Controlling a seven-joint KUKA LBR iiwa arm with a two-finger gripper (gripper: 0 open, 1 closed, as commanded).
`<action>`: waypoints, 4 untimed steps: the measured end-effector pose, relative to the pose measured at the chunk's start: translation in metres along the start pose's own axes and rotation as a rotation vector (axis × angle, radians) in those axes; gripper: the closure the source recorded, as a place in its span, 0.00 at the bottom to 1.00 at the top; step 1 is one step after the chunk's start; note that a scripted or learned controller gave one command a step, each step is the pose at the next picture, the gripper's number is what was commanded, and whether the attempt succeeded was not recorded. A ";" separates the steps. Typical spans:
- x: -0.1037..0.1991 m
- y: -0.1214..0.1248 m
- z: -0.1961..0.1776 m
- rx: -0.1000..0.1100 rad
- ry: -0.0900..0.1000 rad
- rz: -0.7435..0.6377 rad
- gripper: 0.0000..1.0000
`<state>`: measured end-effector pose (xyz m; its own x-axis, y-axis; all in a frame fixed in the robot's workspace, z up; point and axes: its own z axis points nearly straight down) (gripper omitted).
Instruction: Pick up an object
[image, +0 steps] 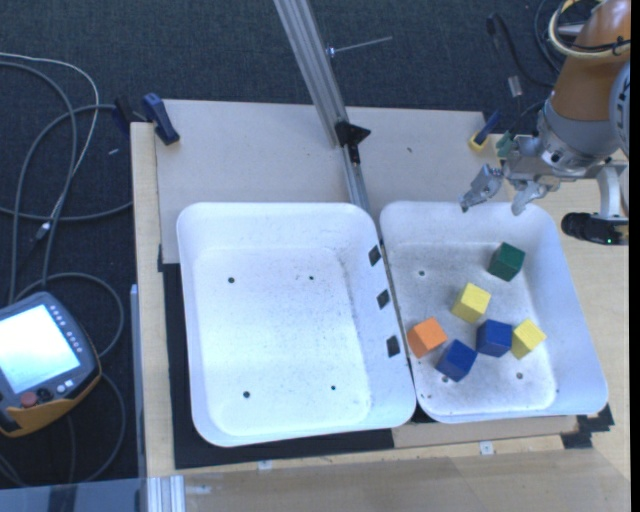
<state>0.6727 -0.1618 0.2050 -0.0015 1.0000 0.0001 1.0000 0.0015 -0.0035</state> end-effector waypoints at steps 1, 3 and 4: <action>0.028 -0.047 0.098 0.008 0.004 0.002 0.00; 0.044 -0.121 0.104 -0.005 0.000 0.002 0.00; 0.070 -0.156 0.106 0.000 0.002 0.001 0.00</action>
<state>0.5166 -0.0918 0.0997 -0.0002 1.0000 0.0025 1.0000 0.0003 -0.0030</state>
